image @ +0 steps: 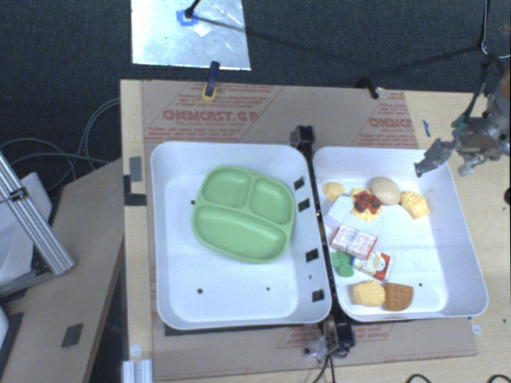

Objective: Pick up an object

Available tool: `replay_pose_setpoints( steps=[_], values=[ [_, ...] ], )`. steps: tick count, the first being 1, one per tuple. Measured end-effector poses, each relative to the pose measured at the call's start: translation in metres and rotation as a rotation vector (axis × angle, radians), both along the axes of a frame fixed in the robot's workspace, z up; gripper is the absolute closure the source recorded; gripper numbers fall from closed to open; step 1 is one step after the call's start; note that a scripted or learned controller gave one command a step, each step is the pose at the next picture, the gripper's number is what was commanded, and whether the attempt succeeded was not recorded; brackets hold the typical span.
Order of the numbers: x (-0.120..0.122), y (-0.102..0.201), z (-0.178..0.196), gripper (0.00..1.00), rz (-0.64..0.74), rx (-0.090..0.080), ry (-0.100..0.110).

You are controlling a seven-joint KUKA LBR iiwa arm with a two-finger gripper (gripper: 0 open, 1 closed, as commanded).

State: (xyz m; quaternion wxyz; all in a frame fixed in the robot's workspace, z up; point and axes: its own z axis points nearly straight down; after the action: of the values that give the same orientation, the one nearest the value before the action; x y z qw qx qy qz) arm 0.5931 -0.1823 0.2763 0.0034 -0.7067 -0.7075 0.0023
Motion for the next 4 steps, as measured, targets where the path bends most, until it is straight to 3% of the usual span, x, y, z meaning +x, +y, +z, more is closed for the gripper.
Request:
replay_pose_setpoints(
  steps=[1,4],
  values=[
    [0.002,0.000,0.006,0.00,0.003,-0.002,-0.010],
    [0.010,-0.013,-0.150,0.00,0.000,-0.001,-0.006]
  ],
)
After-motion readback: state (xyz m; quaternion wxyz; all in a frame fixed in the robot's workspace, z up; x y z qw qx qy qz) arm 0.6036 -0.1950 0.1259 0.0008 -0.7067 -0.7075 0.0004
